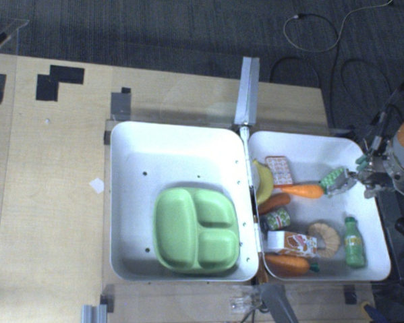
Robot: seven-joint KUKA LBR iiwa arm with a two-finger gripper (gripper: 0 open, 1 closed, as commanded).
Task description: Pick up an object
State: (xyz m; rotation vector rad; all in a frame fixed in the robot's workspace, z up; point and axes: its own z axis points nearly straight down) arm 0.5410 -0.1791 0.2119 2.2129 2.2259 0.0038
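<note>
Dark grey carpet runs along the top of my view, with black cables looping across it, and below it sits the pale wooden bench (44,203) with a few black tape marks near its far left corner. Two shallow white bins rest side by side on the bench, touching along a shared edge. I see the left bin (131,154) holding a green divided tray (196,228), which lies toward its near side. I see the right bin (324,145) holding the small items: a yellow banana (262,183) against the left wall, a small patterned pink box (279,170) just beside it, and an orange carrot (299,191) pointing toward the right with its green leafy top (334,179) near the right wall. Below the carrot lie a reddish sausage (275,203) and a small dark can (278,219). Nearer to me are a white and red carton (293,243), a round brown cookie (323,239), a green bottle (354,243) by the right wall, and a second orange carrot (288,264) along the near wall.

From the right, the arm reaches in and its gripper (370,174) hangs over the right bin's right rim, just beside the carrot's leafy top. From here I cannot tell how its grip is set, and I see nothing in its hold.
</note>
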